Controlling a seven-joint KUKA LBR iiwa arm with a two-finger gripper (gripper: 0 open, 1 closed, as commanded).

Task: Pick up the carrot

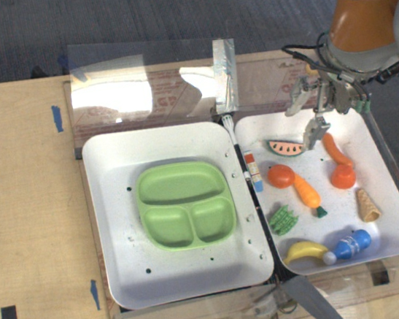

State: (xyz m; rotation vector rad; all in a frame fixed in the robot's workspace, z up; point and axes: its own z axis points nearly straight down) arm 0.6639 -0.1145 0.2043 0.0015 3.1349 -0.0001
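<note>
Claw hangs over the far part of the right bin, just right of the watermelon slice; whether it is wide or narrow, I cannot tell. Carrot lies near the bin's middle, apart from the claw, touching the tomato at its far-left end.

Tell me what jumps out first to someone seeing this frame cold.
The big lime-green three-compartment plastic tray in the left white bin. Then the toy clutter in the right white bin, with the orange carrot lying near its middle. The arm's gripper hovers at that bin's far edge, beside a watermelon slice.
</note>
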